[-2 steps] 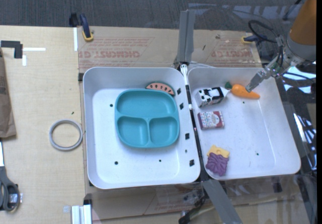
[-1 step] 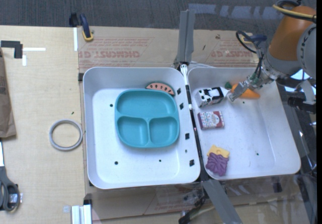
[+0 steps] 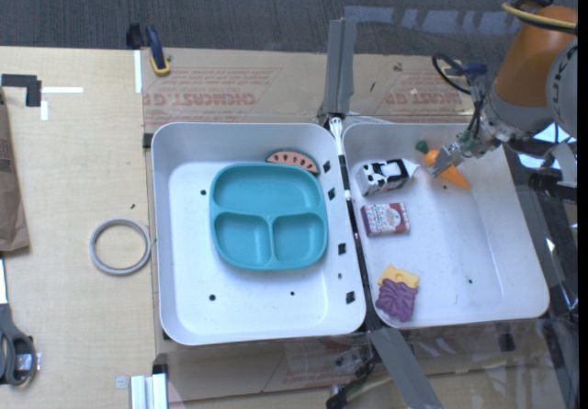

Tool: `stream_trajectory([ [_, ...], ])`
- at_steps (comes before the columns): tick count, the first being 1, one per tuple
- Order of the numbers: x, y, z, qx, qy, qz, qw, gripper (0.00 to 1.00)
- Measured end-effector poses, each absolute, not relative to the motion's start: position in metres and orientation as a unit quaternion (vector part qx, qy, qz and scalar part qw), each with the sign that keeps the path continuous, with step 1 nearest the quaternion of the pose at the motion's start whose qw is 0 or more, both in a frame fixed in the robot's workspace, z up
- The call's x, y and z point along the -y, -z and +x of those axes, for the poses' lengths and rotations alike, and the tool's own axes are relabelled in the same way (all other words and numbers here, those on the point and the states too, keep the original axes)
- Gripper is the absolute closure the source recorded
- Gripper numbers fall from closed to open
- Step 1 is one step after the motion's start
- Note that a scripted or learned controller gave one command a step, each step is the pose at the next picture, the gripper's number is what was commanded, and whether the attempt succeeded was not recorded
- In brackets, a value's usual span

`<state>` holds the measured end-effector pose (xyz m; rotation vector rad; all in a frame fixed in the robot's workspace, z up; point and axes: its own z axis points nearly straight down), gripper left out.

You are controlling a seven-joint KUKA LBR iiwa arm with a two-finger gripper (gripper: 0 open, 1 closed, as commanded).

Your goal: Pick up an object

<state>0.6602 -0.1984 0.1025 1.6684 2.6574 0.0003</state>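
Note:
The right bin (image 3: 514,242) holds an orange toy carrot (image 3: 454,177) with a green top near its far wall. It also holds a black-and-white toy cow (image 3: 384,175), a pink packet (image 3: 386,219), and a purple grape bunch (image 3: 397,301) lying against a yellow piece (image 3: 402,278). My gripper (image 3: 447,159) is low over the carrot, at or just above its middle. The carrot's orange tip shows below and to the right of the gripper.
In the left bin (image 3: 184,288) sit a teal divided plate (image 3: 270,216) and a watermelon slice (image 3: 292,160) by the far wall. A tape ring (image 3: 120,245) and scissors (image 3: 14,357) lie on the bench to the left. A grey divider post (image 3: 336,76) rises between the bins.

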Motion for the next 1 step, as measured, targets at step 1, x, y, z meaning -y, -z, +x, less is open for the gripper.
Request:
stream_trajectory([
  [1, 0.1774, -0.1939, 0.6461, -0.926, -0.0001, 0.377, 0.002, 1.00],
])
